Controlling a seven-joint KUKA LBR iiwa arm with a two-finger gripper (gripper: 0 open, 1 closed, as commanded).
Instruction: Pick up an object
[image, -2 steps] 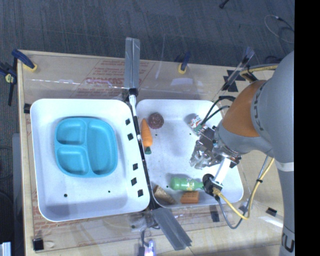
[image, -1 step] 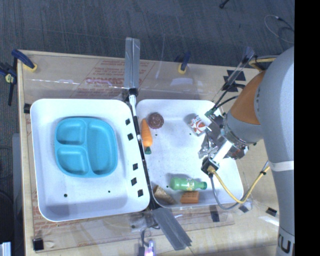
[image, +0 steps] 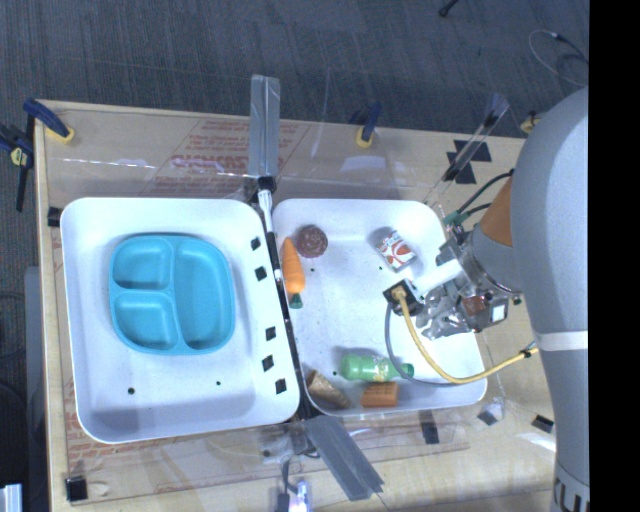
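Observation:
The right bin (image: 345, 300) holds several small items: an orange carrot (image: 292, 267) by its left wall, a brown round piece (image: 312, 241) near the back, a red and white packet (image: 396, 250), a green bottle (image: 372, 368) lying near the front, and a brown and an orange piece (image: 378, 395) at the front edge. My gripper (image: 437, 318) hangs low over the bin's right side, with a yellow cable looping below it. I see nothing between its fingers.
In the left bin (image: 90, 380) lies a blue divided plate (image: 174, 293). A taped ridge with black clips (image: 270, 330) separates the two bins. The grey arm (image: 550, 250) covers the right edge of the bench.

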